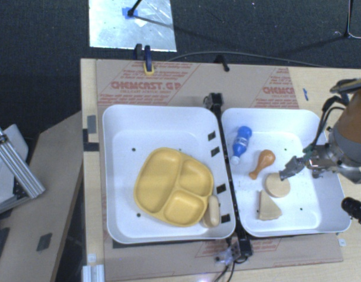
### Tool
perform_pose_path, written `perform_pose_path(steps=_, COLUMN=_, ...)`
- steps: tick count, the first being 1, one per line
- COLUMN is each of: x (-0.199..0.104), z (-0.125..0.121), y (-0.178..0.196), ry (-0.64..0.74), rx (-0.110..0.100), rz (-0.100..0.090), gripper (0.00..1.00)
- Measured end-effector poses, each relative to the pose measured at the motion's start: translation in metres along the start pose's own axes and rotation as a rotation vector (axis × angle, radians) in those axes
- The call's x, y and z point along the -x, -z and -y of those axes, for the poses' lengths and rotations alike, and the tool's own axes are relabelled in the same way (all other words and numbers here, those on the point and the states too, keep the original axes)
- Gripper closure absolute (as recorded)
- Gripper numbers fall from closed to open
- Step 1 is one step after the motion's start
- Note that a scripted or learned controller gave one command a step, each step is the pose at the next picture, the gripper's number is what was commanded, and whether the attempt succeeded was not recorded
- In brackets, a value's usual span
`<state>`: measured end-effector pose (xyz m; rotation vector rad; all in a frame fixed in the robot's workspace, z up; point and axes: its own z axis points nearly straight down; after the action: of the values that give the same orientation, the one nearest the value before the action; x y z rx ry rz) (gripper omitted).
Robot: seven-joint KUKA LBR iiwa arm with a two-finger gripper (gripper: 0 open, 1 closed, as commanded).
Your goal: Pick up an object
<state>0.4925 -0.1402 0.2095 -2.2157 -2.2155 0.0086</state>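
Observation:
The right bin [309, 125] holds a blue and white bottle [241, 142] at its left side, an orange drumstick-shaped toy [262, 163], a round tan piece [277, 186] and a tan wedge [267, 207]. My gripper [289, 167] reaches in from the right and sits just above the round tan piece, right of the drumstick. Nothing is visibly held between its fingers. In the left bin [121, 128] lie a yellow divided plate [173, 186] and a beige oblong piece [212, 210] against the plate's right edge.
A black clip-studded divider [221, 157] separates the two bins. The arm's grey body [350, 140] covers the right bin's right rim. Cables run across the dark floor behind the bench, and a silver sheet [132, 16] lies at the back.

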Motion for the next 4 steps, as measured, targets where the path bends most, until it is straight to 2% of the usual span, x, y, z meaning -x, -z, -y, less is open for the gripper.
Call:
perform_pose_path(steps=1, x=0.0, z=-0.003, y=0.005, ry=0.003, rx=0.011, rz=0.002, gripper=0.0)
perform_pose_path(steps=3, x=-0.003, z=-0.016, y=-0.107, ry=0.002, rx=0.007, rz=0.001, gripper=0.0)
perform_pose_path(steps=4, x=-0.004, z=-0.016, y=-0.126, ry=0.002, rx=0.009, rz=0.001, gripper=0.0)
